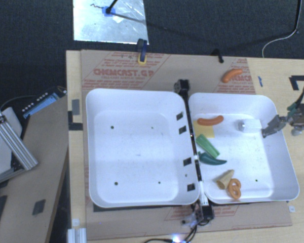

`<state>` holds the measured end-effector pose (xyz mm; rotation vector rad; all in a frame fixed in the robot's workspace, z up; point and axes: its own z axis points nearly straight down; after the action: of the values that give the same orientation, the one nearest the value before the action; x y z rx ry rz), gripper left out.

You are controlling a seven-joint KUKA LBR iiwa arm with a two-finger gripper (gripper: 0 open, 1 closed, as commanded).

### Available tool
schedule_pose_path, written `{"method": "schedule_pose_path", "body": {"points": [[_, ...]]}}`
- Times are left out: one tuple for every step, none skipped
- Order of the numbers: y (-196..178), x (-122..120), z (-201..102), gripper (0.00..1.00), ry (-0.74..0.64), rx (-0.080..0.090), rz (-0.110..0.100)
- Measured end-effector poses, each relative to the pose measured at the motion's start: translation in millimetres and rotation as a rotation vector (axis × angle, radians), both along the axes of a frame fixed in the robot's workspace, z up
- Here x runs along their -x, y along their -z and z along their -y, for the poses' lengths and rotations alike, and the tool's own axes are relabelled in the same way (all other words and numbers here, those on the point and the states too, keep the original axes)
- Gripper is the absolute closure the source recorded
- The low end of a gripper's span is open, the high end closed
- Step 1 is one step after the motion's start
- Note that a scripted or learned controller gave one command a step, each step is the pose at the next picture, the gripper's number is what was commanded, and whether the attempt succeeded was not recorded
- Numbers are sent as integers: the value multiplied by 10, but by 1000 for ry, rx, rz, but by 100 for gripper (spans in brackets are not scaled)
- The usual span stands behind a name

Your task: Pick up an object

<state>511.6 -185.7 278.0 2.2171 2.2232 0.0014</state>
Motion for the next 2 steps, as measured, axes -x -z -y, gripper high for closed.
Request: {"method": "schedule_pose_path", "body": {"points": [[1991,-119,96,0,3,-1,-3],[1828,-140,105,100,0,1,3]]}}
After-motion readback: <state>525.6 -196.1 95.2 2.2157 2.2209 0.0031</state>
